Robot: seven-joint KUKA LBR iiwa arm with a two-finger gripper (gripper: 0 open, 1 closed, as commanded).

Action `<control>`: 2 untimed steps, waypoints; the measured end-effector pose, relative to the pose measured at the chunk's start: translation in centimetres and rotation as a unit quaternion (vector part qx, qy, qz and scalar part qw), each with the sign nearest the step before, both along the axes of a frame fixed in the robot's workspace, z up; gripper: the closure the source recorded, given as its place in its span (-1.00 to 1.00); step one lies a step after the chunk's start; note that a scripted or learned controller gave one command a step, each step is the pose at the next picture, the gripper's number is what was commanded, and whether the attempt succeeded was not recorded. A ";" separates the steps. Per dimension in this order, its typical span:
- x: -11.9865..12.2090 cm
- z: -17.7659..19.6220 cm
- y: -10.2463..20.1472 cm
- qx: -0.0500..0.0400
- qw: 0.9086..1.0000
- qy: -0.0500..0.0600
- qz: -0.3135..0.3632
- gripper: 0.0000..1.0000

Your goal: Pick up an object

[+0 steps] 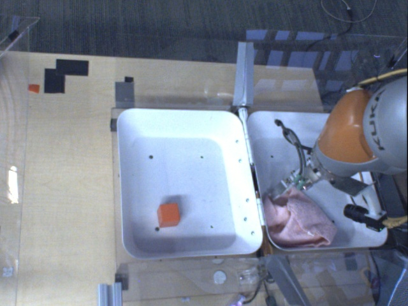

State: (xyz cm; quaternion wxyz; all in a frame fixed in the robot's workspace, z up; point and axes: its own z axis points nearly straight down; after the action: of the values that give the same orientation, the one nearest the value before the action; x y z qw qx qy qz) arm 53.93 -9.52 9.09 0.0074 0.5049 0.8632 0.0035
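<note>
One arm point(373, 129) shows you "KUKA" lettering on its grey shell. Its gripper point(298, 182) sits in the right bin point(280, 125), just above the crumpled pink cloth point(298, 218); its grip you cannot tell. The orange cube point(169, 215) lies in the left bin point(178, 123), well apart.

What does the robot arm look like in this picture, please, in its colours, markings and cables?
The arm is grey and rounded, with a wide orange band and dark "KUKA" lettering on the grey shell. A thin dark cable curves beside it towards the small metallic gripper.
</note>
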 end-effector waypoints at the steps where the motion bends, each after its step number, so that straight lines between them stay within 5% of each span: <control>1: 0.4 1.4 0.0 -0.001 1.000 -0.007 0.001 1.00; 2: 0.4 1.4 0.0 -0.001 1.000 -0.007 0.001 -1.00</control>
State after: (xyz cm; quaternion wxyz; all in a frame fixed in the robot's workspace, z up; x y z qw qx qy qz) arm 54.36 -9.48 10.46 0.0137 0.5037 0.8637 0.0059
